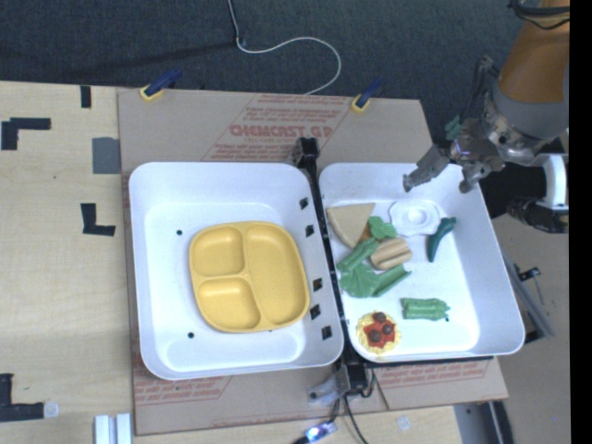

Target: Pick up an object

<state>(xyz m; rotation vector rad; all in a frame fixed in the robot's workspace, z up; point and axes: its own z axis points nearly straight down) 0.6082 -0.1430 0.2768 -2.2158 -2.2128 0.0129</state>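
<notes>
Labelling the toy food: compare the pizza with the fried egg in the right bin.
The pizza is red and yellow with dark spots; the egg is white with a pale centre. The pizza lies at the bin's near edge, apart from the other pieces; the egg lies toward the far side, beside the food pile and under the gripper. Both are small, flat and roundish.

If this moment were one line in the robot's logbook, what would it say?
phase: approach | gripper: open, above right bin far edge, holding nothing | nearest item: fried egg | yellow plate: in left bin
</notes>
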